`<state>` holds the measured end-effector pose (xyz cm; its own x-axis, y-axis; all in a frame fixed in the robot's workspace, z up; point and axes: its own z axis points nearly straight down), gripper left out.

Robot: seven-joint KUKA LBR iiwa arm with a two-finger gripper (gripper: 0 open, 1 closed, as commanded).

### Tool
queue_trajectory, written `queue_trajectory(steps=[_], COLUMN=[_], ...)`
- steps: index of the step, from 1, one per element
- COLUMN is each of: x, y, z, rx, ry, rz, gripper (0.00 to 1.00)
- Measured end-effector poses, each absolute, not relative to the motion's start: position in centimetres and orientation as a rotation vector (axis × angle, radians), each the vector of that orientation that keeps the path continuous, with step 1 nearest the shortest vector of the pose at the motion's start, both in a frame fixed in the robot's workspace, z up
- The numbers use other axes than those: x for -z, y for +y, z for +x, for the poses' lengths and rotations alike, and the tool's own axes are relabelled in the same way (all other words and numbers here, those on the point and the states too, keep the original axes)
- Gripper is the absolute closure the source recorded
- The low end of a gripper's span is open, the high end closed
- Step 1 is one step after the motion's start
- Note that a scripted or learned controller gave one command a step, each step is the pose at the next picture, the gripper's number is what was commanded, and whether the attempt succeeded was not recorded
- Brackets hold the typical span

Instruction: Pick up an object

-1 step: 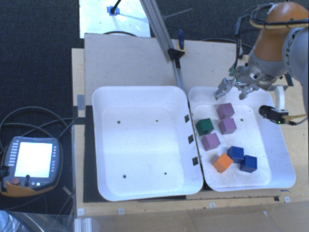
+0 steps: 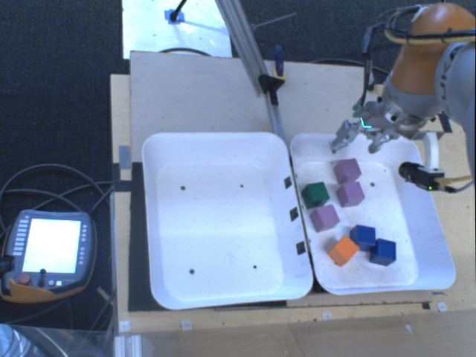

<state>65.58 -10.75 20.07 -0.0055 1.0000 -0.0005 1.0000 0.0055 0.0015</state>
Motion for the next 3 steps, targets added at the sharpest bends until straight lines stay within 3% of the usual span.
queue_trajectory(steps=[1,2,3], x=[-15.5,-11.7,-11.6], y=[-10.7,-10.6,-10.6], z=[64.7,65.1,65.4], rx=[0.003,-0.015,-0.021], ry=[2.226,2.214,2.211], rz=[2.219,2.207,2.202], gripper=[0.0,0.0,0.0])
